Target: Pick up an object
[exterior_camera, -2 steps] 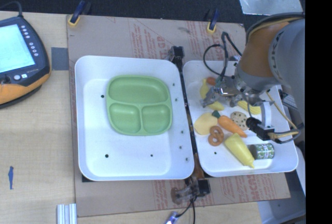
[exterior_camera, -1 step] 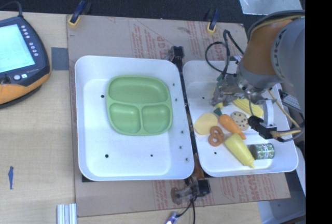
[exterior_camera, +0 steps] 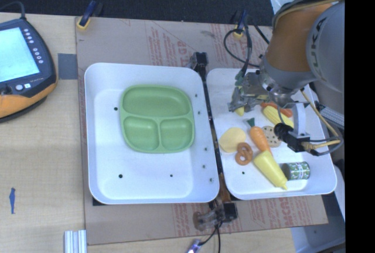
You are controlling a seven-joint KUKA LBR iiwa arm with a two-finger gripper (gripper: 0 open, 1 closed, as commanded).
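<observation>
Two smooth white bins sit side by side on a wooden desk. The left bin [exterior_camera: 99, 129] holds a glossy green three-section plate [exterior_camera: 157, 118]. The jaws [exterior_camera: 249, 99] hang over the right bin [exterior_camera: 234, 184]; their state cannot be told. Just below-right lie a tapered carrot [exterior_camera: 259, 137], a yellow cone [exterior_camera: 270, 168], a ring-shaped pretzel [exterior_camera: 244, 154] and a can [exterior_camera: 296, 171].

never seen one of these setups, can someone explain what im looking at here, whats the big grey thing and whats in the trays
One camera fixed above a bench looks down at a slant. The big grey and orange thing is a robot arm reaching in from the right. Its gripper hangs low over the right bin, among toy foods: a carrot, a pale yellow piece, a small pretzel, a yellow cone, plus a small can. I can't tell whether it holds anything. The left bin holds a green divided plate. At the left edge lies the arm's handheld controller.
</observation>
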